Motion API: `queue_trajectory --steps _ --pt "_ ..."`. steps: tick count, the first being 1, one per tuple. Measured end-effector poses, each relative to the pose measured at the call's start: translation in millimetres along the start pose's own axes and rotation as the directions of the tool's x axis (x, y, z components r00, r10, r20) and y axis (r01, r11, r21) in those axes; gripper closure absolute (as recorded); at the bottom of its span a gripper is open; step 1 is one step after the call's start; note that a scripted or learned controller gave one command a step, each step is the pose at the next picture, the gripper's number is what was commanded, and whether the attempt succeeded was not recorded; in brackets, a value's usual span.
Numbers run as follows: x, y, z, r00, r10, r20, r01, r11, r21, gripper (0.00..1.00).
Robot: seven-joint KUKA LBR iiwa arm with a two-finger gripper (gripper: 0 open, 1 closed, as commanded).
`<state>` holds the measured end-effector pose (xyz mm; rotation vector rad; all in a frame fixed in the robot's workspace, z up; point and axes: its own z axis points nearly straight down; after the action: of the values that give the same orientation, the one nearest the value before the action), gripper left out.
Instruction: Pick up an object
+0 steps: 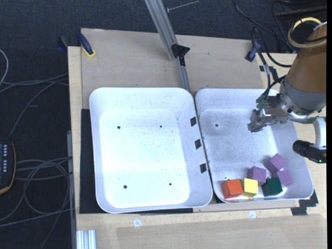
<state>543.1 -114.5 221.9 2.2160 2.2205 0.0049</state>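
The arm (307,71) reaches in from the right, and its gripper (258,120) hangs above the upper middle of the right bin (228,108). Whether the jaws are released or clenched cannot be told, since the gripper shows as a small dark-grey cluster with no clear gap, and no object is visible between them.

All the blocks lie in the right bin, grouped in its lower corner, well below the jaws and a little to their right. Closest to the jaws is a purple block (277,162), below and to the right. A second purple block (256,173) sits almost straight below the jaws, with a third purple block (285,178) to its right. Lower still, a row runs along the bin's front wall: an orange block (233,188) below and to the left of the jaws, a yellow block (250,186) touching it on its right, and a dark green block (271,187) just beside the yellow one. None of them touches the gripper.

The left bin (142,149) lies to the left of the jaws, its white floor showing only small dark dots. Three dark clips (197,143) sit along the seam where the two bins meet, left of the jaws.
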Motion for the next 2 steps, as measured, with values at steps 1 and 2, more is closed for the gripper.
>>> queue_trajectory --steps 1,2 --pt "56 -8 -14 1.000 -0.005 -0.004 0.005 1.000 0.004 1.00" --pt "117 -16 -23 1.000 -0.007 -0.005 0.007 1.000 0.005 1.00"
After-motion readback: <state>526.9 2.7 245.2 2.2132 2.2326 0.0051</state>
